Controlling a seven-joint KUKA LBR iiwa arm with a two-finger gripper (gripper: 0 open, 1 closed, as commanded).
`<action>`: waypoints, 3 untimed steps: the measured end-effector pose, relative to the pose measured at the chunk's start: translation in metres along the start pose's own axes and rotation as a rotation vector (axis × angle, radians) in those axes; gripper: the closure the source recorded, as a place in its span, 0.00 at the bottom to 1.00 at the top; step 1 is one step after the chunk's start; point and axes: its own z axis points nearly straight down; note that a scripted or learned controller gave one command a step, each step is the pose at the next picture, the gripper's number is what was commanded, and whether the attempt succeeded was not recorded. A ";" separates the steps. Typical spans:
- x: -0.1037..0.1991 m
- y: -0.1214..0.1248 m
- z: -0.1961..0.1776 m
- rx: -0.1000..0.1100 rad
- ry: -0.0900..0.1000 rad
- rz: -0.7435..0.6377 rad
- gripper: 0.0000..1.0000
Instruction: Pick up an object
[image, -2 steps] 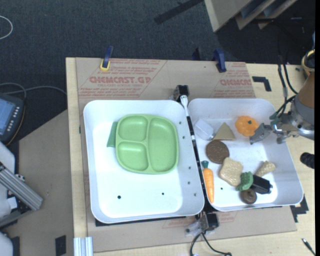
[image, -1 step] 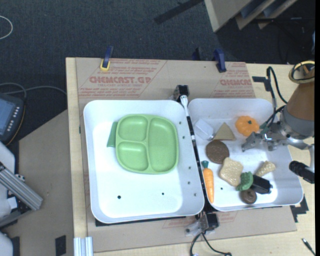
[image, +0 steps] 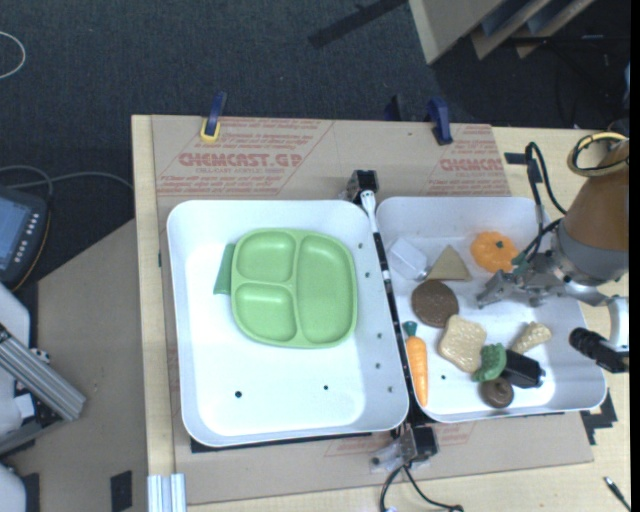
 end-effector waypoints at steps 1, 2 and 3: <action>0.000 0.001 -0.012 -0.004 -0.002 0.000 1.00; 0.006 0.009 -0.061 -0.010 -0.004 -0.001 1.00; 0.015 0.014 -0.112 -0.009 -0.004 -0.001 1.00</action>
